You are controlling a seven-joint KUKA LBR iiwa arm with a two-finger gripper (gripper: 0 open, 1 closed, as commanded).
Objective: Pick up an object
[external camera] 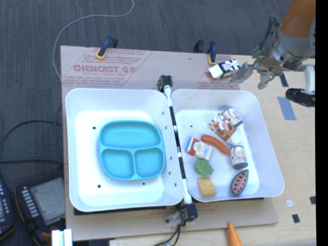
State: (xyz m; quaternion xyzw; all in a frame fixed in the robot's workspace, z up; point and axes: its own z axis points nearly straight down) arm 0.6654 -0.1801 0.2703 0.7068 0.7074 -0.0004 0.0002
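Lying diagonally in right bin [266, 137], hot dog [215, 143], upper-left to lower-right.

Small toys crowd the right-hand shallow white bin [266, 137], leaving narrow gaps; its upper-left corner lies open. A turquoise sectioned plastic tray [132, 150] occupies the left-hand white bin's [82, 117] middle.
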